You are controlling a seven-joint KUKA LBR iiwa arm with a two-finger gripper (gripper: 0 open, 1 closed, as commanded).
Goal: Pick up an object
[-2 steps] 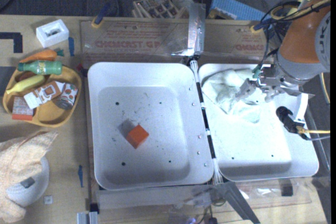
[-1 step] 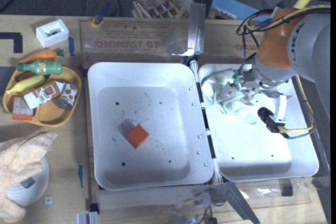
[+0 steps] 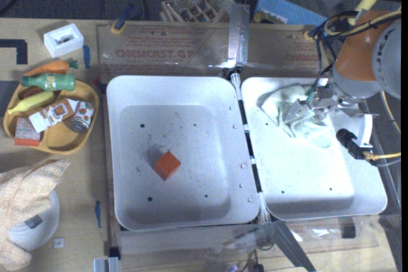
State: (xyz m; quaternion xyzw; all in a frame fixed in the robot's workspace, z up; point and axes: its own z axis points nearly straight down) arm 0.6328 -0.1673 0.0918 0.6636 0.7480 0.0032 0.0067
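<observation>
Two white bins sit side by side on the bench, clutter behind them. Alone in the left bin lies an orange cube, slightly below centre, untouched. Across the divider, in the right bin, the gripper sits low over something pale and crumpled, perhaps a cloth; the blur there hides whether it grips anything, so I cannot tell. Off to the left stands a yellow bowl of toy food. My worry: a soft, flat thing may slip free on lifting, and the cube is well apart from the arm.
</observation>
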